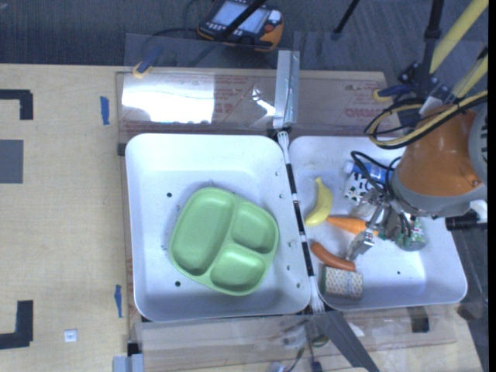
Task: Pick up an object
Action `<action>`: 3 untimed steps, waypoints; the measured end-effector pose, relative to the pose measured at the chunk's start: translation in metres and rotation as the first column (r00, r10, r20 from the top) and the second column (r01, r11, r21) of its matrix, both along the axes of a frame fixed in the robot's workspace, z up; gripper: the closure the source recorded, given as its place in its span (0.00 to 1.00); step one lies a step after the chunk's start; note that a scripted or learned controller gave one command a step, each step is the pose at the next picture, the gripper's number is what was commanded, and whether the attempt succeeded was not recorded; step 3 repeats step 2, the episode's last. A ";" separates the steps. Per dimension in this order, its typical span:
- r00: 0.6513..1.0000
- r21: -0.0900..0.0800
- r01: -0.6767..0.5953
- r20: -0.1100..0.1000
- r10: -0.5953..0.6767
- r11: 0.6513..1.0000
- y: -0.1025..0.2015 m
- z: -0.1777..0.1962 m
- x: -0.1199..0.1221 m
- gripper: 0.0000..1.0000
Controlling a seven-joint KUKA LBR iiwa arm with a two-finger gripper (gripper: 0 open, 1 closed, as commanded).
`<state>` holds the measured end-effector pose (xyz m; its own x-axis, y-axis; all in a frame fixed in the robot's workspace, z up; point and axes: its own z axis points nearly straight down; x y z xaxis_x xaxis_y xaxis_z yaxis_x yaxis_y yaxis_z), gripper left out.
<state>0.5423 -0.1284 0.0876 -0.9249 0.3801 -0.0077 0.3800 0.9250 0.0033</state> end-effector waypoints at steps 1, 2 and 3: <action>1.000 0.002 0.002 0.006 -0.002 1.000 0.000 0.011 0.002 1.00; 0.999 0.001 -0.037 -0.002 0.037 0.999 0.035 0.141 0.039 1.00; 0.999 0.001 -0.037 -0.002 0.037 0.999 0.035 0.141 0.039 1.00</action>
